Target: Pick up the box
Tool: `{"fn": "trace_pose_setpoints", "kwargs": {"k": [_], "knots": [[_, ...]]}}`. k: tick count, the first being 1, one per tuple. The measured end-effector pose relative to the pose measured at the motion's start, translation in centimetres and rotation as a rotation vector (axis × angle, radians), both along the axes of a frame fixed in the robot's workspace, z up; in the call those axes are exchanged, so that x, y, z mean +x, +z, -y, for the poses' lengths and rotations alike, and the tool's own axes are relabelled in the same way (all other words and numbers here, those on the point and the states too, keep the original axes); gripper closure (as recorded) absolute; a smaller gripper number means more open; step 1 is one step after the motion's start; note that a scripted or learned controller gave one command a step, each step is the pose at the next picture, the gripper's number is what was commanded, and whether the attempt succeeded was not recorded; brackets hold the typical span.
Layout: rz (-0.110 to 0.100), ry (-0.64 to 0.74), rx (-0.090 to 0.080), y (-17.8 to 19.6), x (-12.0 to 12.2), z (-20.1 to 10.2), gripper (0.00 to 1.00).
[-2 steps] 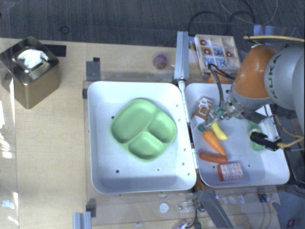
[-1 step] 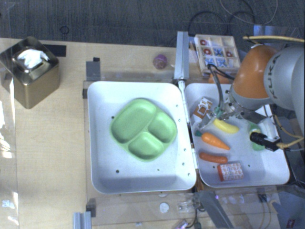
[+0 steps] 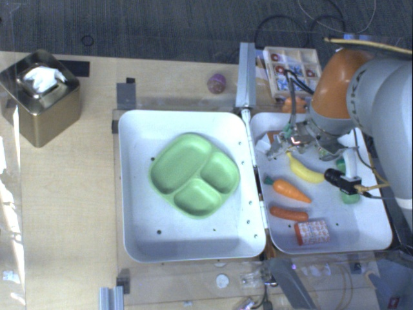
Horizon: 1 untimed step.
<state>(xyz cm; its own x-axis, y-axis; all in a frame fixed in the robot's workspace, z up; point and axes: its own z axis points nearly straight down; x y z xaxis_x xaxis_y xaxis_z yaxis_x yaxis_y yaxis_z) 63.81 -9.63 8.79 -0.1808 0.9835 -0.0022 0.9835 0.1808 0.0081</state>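
A small red and white box (image 3: 313, 231) lies near the front edge of the right bin (image 3: 381, 234). My gripper (image 3: 288, 143) hangs over the back left part of that bin, well behind the box and apart from it. The grey arm with its orange band (image 3: 335, 86) comes in from the right and hides the bin's back right corner. Nothing shows held in the gripper.
In the right bin lie a yellow banana (image 3: 306, 171), an orange carrot (image 3: 290, 190), a red-brown sausage (image 3: 288, 214) beside the box, and a green item (image 3: 350, 197). The left bin (image 3: 139, 237) holds a green divided plate (image 3: 193, 174). A printed carton (image 3: 288, 70) stands behind the bins.
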Motion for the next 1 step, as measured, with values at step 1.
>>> {"fn": "trace_pose_setpoints", "kwargs": {"k": [1], "knots": [[-0.060,-0.114,0.002,0.10,2.15,-0.05,0.00]]}}
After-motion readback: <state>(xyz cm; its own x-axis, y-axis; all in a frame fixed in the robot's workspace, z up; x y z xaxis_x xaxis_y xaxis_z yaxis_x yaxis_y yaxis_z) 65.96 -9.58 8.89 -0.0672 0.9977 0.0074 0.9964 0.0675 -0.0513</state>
